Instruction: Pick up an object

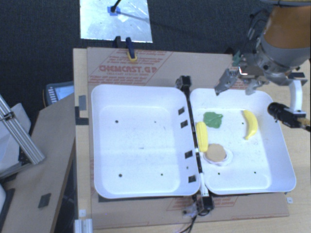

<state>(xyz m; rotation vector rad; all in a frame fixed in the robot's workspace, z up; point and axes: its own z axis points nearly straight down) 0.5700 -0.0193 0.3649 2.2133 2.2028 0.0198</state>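
Above far rim of right bin (279,176): gripper (238,84) hangs with fingers spread apart, nothing between them. Banana (250,124) lies on bin floor below, toward near side and slightly right of gripper, long axis running near-to-far. Green piece (213,119), yellow corn-like piece (201,137), round tan piece (216,153) lie further left. Judgement: banana nearest candidate; descent needed.

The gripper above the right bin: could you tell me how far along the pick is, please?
Nothing looks picked yet. The gripper hangs open above the right bin's far edge, with nothing between its fingers. The banana, green piece, yellow block and brown disc lie inside; descent and grasp remain.
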